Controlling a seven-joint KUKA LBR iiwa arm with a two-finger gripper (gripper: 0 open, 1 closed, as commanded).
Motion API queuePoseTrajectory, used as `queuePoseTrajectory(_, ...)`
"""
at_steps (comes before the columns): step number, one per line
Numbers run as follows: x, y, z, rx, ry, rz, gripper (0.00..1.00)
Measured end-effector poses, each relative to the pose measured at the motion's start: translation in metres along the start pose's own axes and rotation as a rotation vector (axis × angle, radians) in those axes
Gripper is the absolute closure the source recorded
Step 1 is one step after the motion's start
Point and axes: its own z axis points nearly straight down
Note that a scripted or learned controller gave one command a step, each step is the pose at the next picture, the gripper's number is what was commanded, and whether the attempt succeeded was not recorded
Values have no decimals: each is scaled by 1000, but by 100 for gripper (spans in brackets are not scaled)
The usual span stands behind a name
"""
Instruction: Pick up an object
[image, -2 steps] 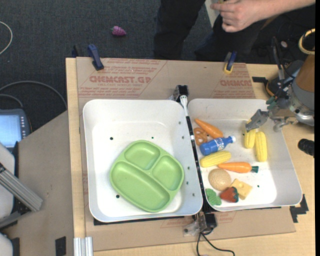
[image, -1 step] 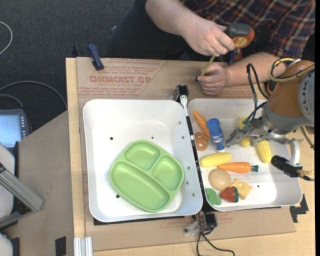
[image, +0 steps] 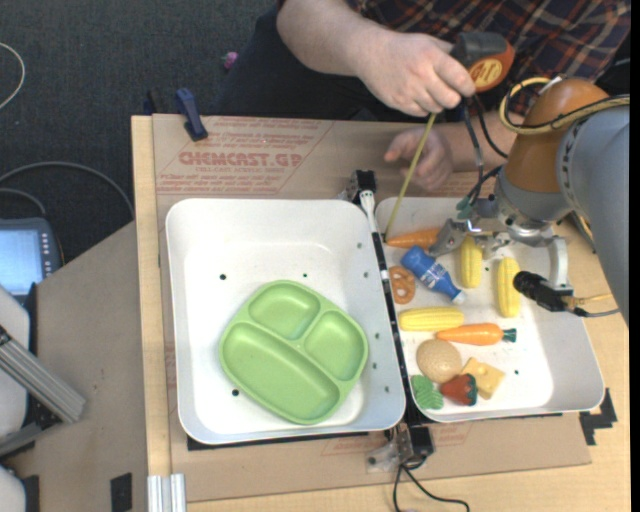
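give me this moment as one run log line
arm: over right bin | tool: low, by upright corn cob and blue bottle | held: nothing seen | left bin: green tray

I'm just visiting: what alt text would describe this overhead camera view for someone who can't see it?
A grey robot arm's gripper reaches into the right white bin of toy food, above an upright corn cob. The left bin holds a green divided plate. A person's hand holds a tape measure behind.

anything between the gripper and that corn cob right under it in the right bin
Nothing visible does. The gripper hangs just above the upright corn cob, with no object between them. The blue bottle lies close on its left, and a second corn cob on its right.
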Motion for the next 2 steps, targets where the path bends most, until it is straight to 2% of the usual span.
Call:
queuePoseTrajectory(1, -3, -1, -11, -4, -1, 4, 100)
queuePoseTrajectory(2, 60, -27, -107, -9, 2, 1, 100)
